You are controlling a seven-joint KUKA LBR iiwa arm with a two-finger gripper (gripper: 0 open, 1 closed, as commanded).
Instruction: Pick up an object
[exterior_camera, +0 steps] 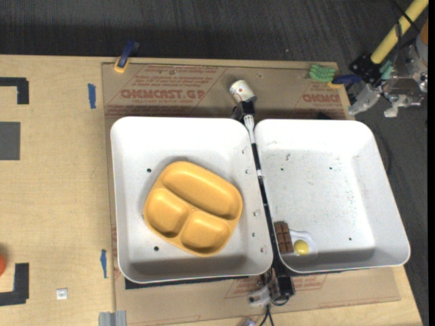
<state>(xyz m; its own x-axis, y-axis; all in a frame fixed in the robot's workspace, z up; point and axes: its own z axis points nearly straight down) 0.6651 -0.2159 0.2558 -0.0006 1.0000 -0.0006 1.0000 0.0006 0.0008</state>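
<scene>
A yellow divided plate (pixel 193 206) lies upside up in the left white bin (pixel 129 155), filling its middle. In the right white bin (pixel 367 182), a small brown chocolate-like bar (pixel 283 237) and a small yellow piece (pixel 301 247) sit together in the near left corner. My gripper (pixel 380 95) hangs beyond the far right corner of the right bin, outside it and well away from all three objects. Nothing shows between its parts.
A white-capped fitting (pixel 240 90) stands at the far end of the seam between the bins. Blue (pixel 125 56) and green (pixel 322 73) clamps hold the cardboard sheet under the bins. A yellow hose (pixel 402 24) runs up at the top right.
</scene>
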